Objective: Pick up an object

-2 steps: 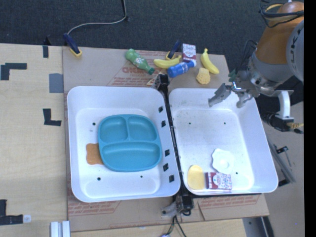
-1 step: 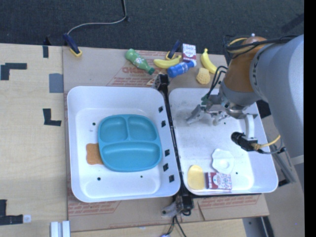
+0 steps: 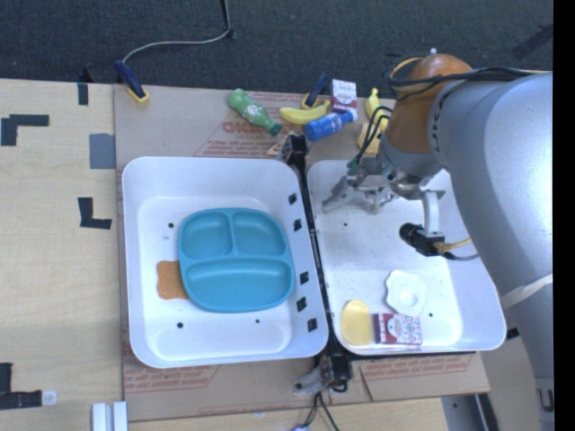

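My gripper [image 3: 355, 198] hangs low over the far left part of the right bin [image 3: 467, 281], below the orange wrist band. Its two fingers are spread, open, with only bare white bin floor between them. Near the front of that bin lie a toy fried egg [image 3: 405, 290], a yellow block [image 3: 356, 321] and a red and white packet [image 3: 397, 329], all well apart from the gripper. In the left bin [image 3: 144, 196] a blue divided plate [image 3: 236, 259] rests partly over an orange slice of toast [image 3: 167, 279].
Behind the bins on the cardboard lie a green bottle [image 3: 252, 110], a banana [image 3: 304, 113], a blue bottle [image 3: 325, 126] and a small carton [image 3: 344, 92]. A black divider [image 3: 310, 250] runs between the bins. The bulky grey arm [image 3: 499, 169] covers the right bin's far right side.
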Action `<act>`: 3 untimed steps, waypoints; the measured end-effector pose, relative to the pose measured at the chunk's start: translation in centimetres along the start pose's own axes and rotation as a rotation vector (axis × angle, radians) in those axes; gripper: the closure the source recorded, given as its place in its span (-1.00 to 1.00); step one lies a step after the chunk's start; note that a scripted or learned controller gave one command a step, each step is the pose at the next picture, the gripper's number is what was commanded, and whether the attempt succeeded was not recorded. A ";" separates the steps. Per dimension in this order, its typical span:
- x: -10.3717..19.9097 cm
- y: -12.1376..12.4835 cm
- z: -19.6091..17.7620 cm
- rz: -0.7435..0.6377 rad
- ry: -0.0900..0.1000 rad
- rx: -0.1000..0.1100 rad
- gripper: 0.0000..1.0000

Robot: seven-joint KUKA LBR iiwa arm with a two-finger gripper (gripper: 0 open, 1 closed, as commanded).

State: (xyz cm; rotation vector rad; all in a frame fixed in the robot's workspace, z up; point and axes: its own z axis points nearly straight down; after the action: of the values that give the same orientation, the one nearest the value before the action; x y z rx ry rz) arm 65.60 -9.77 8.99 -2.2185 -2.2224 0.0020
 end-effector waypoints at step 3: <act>0.1 1.3 0.5 0.001 -0.002 -0.003 -1.00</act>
State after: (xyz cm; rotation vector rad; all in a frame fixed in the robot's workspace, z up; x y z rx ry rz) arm 66.86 -9.64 8.52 -2.2223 -2.2238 0.0012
